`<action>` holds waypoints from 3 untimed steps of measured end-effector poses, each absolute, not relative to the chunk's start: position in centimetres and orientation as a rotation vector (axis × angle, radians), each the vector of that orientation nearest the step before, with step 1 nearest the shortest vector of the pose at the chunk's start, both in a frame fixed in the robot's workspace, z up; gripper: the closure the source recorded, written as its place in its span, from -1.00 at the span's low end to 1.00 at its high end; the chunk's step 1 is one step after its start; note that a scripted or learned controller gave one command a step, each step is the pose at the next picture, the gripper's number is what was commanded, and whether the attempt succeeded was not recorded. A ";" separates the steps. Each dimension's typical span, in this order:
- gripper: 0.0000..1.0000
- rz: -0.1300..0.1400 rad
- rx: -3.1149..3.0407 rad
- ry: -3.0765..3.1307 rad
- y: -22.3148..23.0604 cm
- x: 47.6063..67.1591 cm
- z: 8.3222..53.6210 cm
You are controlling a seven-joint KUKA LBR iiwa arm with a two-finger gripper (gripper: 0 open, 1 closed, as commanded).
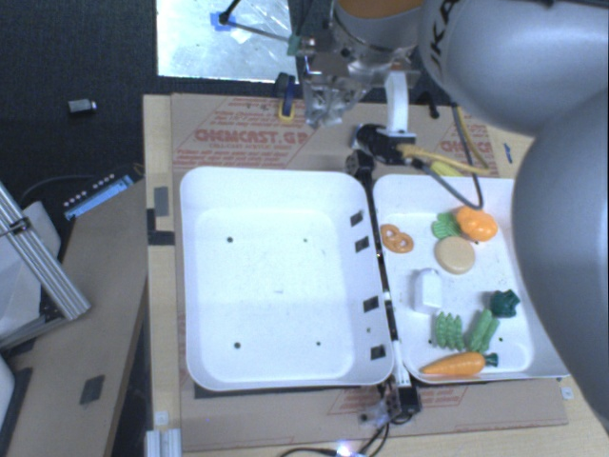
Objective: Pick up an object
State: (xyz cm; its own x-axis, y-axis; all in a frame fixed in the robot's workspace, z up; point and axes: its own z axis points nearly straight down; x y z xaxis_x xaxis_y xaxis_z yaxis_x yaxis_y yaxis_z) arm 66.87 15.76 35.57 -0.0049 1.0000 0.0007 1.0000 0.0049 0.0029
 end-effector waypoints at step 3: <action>1.00 0.004 2.215 2.225 20.5 66.9 38.2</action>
